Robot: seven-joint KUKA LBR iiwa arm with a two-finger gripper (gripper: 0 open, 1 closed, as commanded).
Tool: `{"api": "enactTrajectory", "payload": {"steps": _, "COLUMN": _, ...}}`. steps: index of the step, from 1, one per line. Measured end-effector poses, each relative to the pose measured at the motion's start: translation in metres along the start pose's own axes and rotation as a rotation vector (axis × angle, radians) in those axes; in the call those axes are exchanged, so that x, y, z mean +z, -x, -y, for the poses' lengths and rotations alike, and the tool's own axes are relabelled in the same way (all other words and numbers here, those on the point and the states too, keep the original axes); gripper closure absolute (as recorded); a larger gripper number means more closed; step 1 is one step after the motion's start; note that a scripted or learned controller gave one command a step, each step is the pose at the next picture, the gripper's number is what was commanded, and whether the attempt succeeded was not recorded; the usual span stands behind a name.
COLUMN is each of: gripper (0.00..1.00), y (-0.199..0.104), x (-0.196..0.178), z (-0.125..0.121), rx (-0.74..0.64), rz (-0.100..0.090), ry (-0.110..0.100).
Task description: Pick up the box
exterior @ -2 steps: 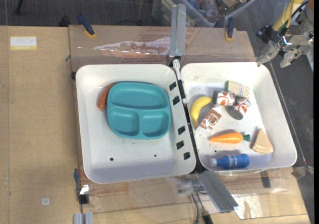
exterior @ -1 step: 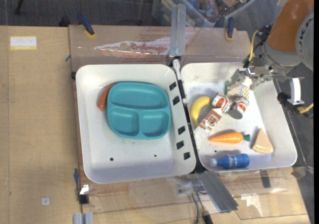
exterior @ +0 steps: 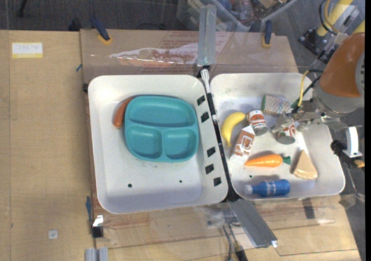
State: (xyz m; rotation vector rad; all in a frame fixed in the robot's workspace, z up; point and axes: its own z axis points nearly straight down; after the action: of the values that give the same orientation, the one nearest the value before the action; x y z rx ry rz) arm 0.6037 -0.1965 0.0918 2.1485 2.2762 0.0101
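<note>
Arm (exterior: 342, 77) is reaching in from the right over the right bin (exterior: 331, 180); orange band showing above the wrist. Gripper (exterior: 288, 122) is sitting low near the bin's middle-right, metal parts overlapping a small can (exterior: 287, 132). Can't tell whether the jaws are spread or pressed together, too cluttered there.

Box (exterior: 244, 142) is lying in the right bin, left of centre: small carton, white with orange-brown print, flat faces and a narrowed top. Its long axis is running diagonally, top end pointing up-right toward a second can (exterior: 257, 122), lower end toward the bin divider. It's lying just beside a smooth curved banana (exterior: 231, 126) and just above a tapered carrot (exterior: 264, 160).

Also in that bin: pale wedge of cheese (exterior: 304, 166), blue bottle (exterior: 270, 188) lying on its side, speckled grey-green pad (exterior: 275, 104).

Left bin (exterior: 110, 193) is holding a glossy teal sectioned tray (exterior: 159, 128), an orange sausage shape (exterior: 119, 115) poking out at its left edge.
</note>
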Motion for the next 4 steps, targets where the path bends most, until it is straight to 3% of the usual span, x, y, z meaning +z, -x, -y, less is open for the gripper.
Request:
{"api": "enactTrajectory", "payload": {"steps": 1, "gripper": 1.00, "y": 0.002, "x": -0.012, "z": -0.001, "rx": 0.003, "rz": 0.002, "ry": 0.007}}
{"api": "enactTrajectory", "payload": {"steps": 2, "gripper": 1.00, "y": -0.069, "x": -0.142, "z": -0.036, "rx": 0.002, "rz": -0.003, "ry": -0.009}}
{"api": "enactTrajectory", "payload": {"steps": 4, "gripper": 1.00, "y": -0.224, "x": -0.141, "z": 0.041, "rx": 0.018, "rz": -0.005, "ry": -0.014}}
